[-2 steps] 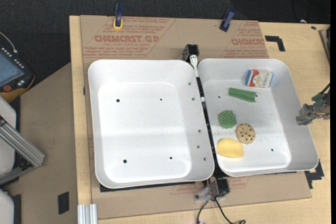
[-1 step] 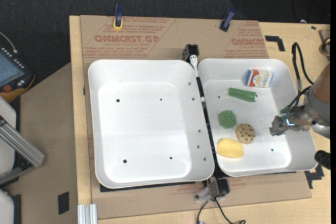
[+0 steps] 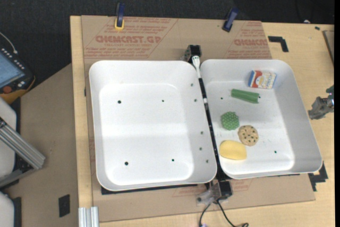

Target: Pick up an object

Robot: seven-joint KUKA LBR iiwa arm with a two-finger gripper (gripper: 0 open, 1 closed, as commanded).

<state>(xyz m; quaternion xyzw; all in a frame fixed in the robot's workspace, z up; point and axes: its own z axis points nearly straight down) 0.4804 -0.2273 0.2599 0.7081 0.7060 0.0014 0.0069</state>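
Observation:
The right bin point(image 3: 297, 114) holds several small objects. A white carton with red and blue print point(image 3: 261, 79) lies near its far right corner. A green stick point(image 3: 245, 95) lies just in front of it. A round green bumpy piece point(image 3: 230, 120), a chocolate-chip cookie point(image 3: 248, 135) and a yellow lump point(image 3: 233, 150) cluster near the bin's front left. My gripper point(image 3: 322, 106) shows as a grey metal part at the right edge, just outside the right bin's rim, apart from every object.
The left bin point(image 3: 101, 114) sits beside the right one, the two joined by a black hinge strip point(image 3: 204, 109). Both rest on a cardboard sheet point(image 3: 159, 34) held by blue clamps point(image 3: 120, 14) at the far edge. A cable point(image 3: 218, 204) runs from the front.

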